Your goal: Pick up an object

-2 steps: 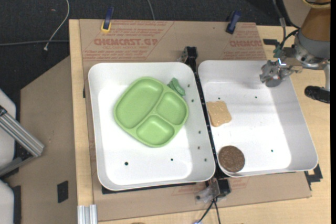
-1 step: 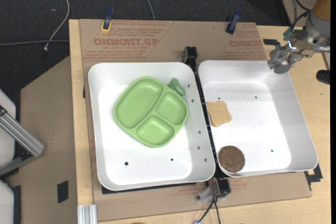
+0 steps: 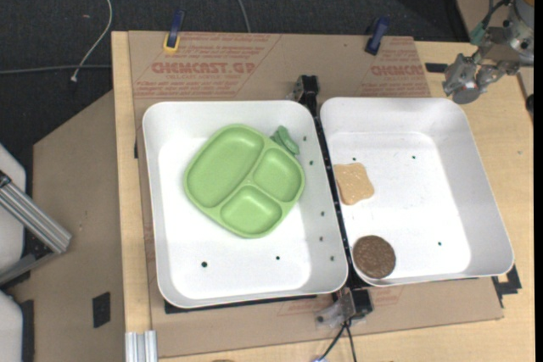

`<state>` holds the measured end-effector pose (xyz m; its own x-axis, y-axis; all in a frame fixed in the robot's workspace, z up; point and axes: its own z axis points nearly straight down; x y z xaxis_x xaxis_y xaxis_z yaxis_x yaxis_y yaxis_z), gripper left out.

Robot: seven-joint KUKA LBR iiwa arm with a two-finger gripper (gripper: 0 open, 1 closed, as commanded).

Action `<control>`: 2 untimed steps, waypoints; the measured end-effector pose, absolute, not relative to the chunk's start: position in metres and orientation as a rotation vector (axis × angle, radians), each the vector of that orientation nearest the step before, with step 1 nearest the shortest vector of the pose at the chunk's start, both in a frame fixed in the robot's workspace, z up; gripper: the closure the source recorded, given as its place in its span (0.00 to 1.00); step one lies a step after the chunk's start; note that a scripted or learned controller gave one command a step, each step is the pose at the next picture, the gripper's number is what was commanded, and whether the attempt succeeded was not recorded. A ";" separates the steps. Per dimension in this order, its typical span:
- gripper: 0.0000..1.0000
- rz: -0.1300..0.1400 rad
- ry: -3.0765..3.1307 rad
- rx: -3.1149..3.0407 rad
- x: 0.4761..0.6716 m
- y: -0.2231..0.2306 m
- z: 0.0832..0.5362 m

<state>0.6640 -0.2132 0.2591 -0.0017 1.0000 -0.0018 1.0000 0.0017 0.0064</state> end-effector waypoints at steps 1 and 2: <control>1.00 0.004 2.219 2.216 0.665 -0.213 0.291; 1.00 0.000 2.228 2.219 0.649 -0.164 0.295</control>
